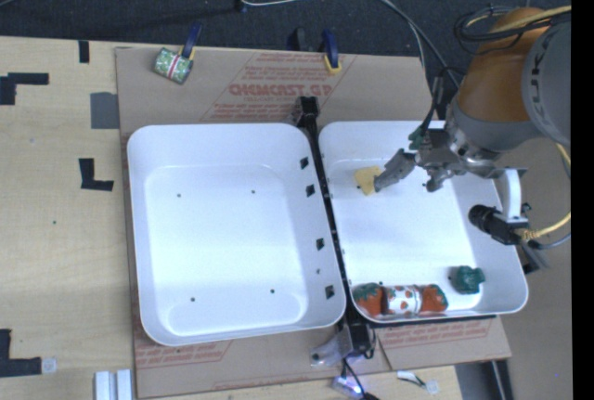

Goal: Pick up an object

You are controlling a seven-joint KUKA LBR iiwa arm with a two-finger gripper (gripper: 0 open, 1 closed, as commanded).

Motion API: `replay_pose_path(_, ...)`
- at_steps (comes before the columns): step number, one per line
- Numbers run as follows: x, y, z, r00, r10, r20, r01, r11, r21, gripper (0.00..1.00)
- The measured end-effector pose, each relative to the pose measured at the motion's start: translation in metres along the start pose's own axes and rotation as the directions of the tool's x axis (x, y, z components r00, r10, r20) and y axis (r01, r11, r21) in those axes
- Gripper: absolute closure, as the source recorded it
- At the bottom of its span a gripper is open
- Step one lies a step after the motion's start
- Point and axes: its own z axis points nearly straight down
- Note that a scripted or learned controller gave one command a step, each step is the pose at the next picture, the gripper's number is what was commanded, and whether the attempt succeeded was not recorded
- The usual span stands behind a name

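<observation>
While the arm reached in from the right of the camera view, its gripper [401, 168] hung low over the right bin [483, 296], with a dark finger pointing at a small yellow object [366, 179] near that bin's far left part. The finger's tip sat just beside or touching the yellow piece, but whether the fingers were spread or pressed together I could not tell, and nothing was visibly pinched between them. By my judgement the pick was at the approach or closing stage: no object had been lifted clear of the bin floor. Along the near wall of the right bin lay a red and white object [401, 299] and, near the corner, a small green object [467, 277], both untouched. The left bin [148, 148] sat alongside. Grasping and lifting remained to be done.
</observation>
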Motion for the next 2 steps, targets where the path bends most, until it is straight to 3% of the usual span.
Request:
replay_pose_path(1,0.0,0.002,-0.004,1.0,-0.001,0.001,0.001,1.0,-0.007,0.0)
replay_pose_path(2,0.005,0.007,0.056,1.0,-0.001,0.0,0.001,1.0,-0.002,0.0)
